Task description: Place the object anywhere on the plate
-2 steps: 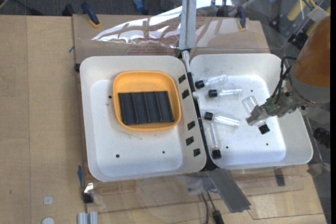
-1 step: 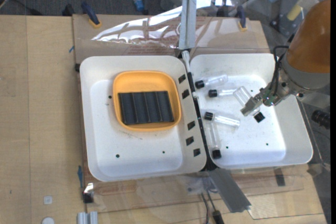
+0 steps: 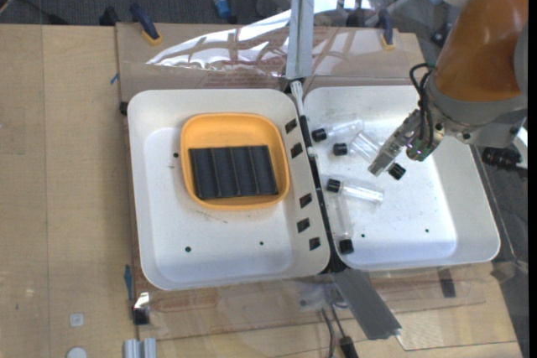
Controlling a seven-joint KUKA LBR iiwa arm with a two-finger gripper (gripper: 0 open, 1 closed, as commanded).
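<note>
- You see the gripper point(image 3: 391, 163) at centre right of the frame, above the right bin point(image 3: 436, 243); you cannot tell how it is set.
- The clear vials with black caps lie in that bin: one point(image 3: 356, 192) just below the gripper, another point(image 3: 334, 131) to its upper left.
- The orange plate point(image 3: 195, 130) sits in the left bin point(image 3: 159, 205), carrying a black ribbed block point(image 3: 232, 171).

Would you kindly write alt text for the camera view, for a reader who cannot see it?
A robot gripper hovers over the right bin, among small clear tubes with black caps. In the left bin sits an orange plate holding a black ridged block.
</note>
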